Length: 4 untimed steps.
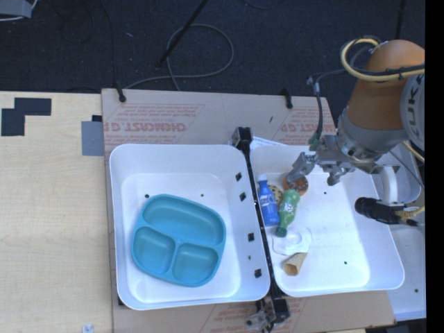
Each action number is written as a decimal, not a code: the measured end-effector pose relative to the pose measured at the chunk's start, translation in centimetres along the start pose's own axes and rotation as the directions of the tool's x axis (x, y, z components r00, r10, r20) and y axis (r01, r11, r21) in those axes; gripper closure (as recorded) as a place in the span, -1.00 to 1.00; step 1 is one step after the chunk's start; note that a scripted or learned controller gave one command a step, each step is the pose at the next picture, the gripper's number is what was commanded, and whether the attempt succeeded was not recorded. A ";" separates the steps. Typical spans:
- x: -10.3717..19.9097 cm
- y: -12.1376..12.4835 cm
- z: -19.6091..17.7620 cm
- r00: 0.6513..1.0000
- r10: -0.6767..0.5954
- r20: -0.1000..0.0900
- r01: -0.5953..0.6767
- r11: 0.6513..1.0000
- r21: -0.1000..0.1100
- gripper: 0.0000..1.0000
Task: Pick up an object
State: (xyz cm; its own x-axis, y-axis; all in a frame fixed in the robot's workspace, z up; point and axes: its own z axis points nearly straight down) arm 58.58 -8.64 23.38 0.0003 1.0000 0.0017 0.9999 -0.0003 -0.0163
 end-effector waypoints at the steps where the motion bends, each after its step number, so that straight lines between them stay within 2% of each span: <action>1: 0.0 0.2 -0.8 1.000 -0.002 0.001 0.002 1.000 -0.013 -1.00; 3: -1.2 0.1 10.3 1.000 0.000 0.001 0.000 1.000 -0.009 -1.00; 4: -2.0 0.3 13.1 1.000 0.008 0.015 -0.008 1.000 -0.027 -1.00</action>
State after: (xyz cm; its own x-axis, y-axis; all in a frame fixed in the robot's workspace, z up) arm 58.72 -10.65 10.30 0.0084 0.9999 -0.0131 0.9999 -0.0083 0.0108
